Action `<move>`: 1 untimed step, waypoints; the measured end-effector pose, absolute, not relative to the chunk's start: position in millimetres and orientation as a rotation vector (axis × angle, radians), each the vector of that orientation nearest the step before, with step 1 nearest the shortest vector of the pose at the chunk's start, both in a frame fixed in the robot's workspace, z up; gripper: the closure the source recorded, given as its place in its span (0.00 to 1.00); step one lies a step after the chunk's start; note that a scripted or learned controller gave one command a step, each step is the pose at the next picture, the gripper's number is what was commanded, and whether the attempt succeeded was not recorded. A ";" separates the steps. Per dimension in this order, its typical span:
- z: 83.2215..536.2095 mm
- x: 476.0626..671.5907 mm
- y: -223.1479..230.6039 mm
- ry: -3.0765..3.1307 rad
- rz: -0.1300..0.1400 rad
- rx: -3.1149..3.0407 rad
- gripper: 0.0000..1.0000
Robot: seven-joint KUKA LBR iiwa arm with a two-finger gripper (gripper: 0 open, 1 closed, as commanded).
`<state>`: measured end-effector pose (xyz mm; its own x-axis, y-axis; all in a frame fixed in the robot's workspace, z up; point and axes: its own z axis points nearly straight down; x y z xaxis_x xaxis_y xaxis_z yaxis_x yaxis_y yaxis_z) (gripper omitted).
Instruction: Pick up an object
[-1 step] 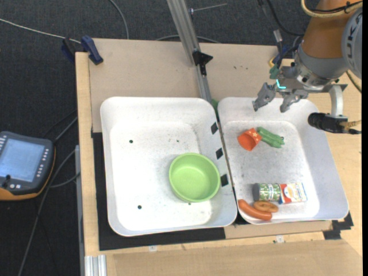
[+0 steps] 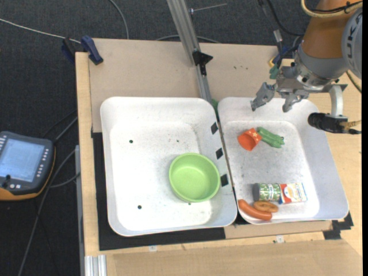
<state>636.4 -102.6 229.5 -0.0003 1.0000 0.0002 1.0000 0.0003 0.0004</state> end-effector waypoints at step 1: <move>174.6 645.2 -100.6 2.224 -0.003 2.223 0.00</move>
